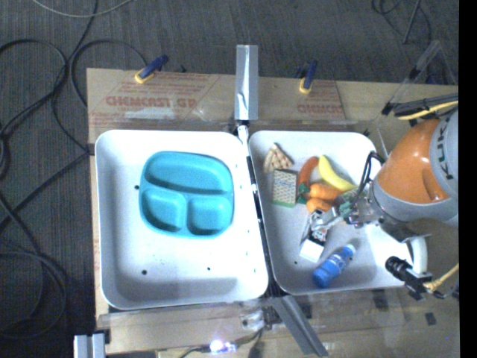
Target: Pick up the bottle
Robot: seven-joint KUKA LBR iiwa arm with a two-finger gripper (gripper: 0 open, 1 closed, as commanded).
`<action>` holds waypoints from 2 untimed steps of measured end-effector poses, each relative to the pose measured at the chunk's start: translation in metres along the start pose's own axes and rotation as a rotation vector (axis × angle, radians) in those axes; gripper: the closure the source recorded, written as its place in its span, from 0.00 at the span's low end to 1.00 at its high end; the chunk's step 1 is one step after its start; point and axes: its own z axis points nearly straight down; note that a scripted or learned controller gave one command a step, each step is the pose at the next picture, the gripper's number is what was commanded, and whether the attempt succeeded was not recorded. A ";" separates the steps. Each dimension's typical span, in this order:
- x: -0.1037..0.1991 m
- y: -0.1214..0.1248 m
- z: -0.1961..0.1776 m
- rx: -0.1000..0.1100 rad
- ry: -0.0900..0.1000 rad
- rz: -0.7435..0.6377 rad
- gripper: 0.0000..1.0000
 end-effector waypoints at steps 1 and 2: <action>-0.004 0.005 0.000 -0.012 0.004 -0.214 0.00; -0.016 -0.014 -0.049 0.053 0.049 -0.496 0.00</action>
